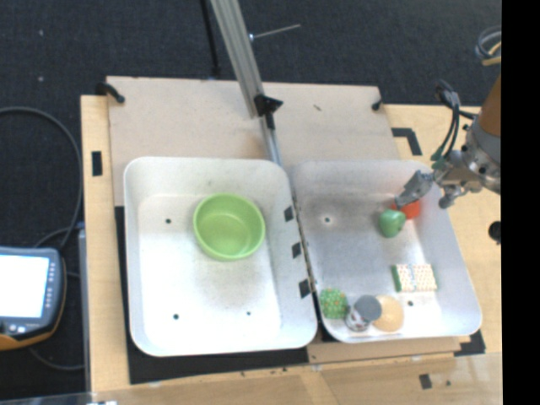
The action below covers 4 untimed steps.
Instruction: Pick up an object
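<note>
My gripper [429,192] hangs over the upper right part of the right bin [337,192], its two grey fingers spread apart with nothing between them. Just below its left finger lies a small red object [412,210], partly hidden by that finger. A green ball-like object [391,223] rests beside the red one, to its lower left. Near the bin's front edge sit a green knobbly object [332,302], a grey round object [366,310], a tan round object [389,313] and a patterned block [414,277].
The left bin [152,310] holds a light green bowl [229,225]. A slanted metal rail [240,49] runs down from the top to the gap between the bins. A handheld screen [25,294] lies at the far left.
</note>
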Available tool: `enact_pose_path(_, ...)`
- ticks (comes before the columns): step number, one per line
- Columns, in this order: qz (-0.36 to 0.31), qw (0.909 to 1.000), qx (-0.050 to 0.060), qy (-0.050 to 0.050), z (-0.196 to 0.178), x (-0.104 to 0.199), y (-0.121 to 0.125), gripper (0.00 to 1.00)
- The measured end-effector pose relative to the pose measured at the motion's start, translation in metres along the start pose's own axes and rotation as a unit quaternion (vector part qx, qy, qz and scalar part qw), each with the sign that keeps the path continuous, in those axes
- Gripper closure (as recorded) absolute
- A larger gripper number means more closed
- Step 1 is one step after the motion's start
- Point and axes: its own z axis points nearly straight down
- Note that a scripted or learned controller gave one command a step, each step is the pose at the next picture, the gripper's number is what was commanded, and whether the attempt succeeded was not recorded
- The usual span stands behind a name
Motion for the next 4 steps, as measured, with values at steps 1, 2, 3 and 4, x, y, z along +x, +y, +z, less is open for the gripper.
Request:
enact_pose_path(1, 0.001, 1.0, 0.001, 0.0, 0.063, -0.004, -0.004, 0.0)
enact_pose_path(2, -0.001, 1.0, 0.0, 0.0, 0.112, 0.003, 0.0, 0.0)
enact_pose_path(3, 0.0, 1.0, -0.004, 0.0, 0.097, 0.001, 0.002, 1.0)
enact_pose_path(4, 0.001, 1.0, -0.005, -0.001, 0.035, -0.007, 0.001, 1.0)
